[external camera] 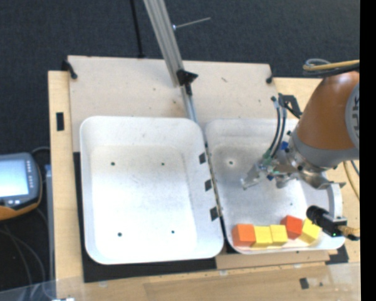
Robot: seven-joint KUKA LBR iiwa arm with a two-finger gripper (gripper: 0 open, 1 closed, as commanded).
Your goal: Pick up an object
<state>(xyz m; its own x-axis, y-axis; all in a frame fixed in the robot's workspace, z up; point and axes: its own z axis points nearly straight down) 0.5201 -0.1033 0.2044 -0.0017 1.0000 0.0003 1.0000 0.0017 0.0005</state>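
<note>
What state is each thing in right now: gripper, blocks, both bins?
Gripper: low over the right bin's middle, nothing seen between its fingers.
Orange block: lying at the right bin's near edge, left end of the row.
Two yellow blocks: side by side next to it.
Red block: tilted, beside another yellow block.
Right bin: holds all the blocks.
Left bin: speckled floor.

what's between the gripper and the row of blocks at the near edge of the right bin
In the camera view, bare speckled floor of the right bin separates the gripper from the blocks.

arm [329,121]: cut off right | end effector [258,175]: blurred, grip unclear
</note>
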